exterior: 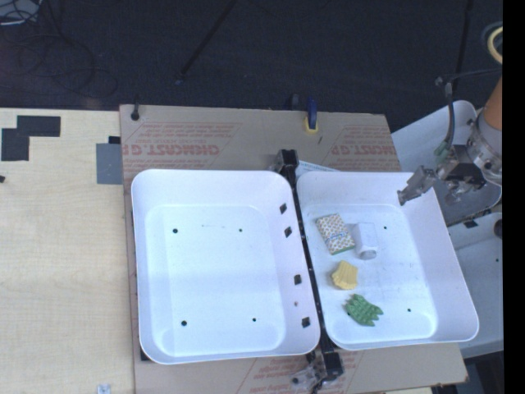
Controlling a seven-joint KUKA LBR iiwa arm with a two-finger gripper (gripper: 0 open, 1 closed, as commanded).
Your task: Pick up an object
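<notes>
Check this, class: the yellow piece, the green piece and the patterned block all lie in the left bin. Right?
Wrong bin. The camera view shows the yellow piece, the green piece and the patterned block all in the right bin, not the left bin.

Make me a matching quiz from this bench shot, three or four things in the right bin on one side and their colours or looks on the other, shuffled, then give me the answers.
Things:
1. Small block in the middle of the right bin
2. Leafy-edged piece nearest the bin's front wall
3. Flat packet farthest back of the group
4. Small cylinder just right of the packet

Looks:
A. Green
B. Pale with a fine checked pattern
C. Yellow
D. Whitish grey, hard to make out against the bin

Pairs: 1-C, 2-A, 3-B, 4-D
</notes>
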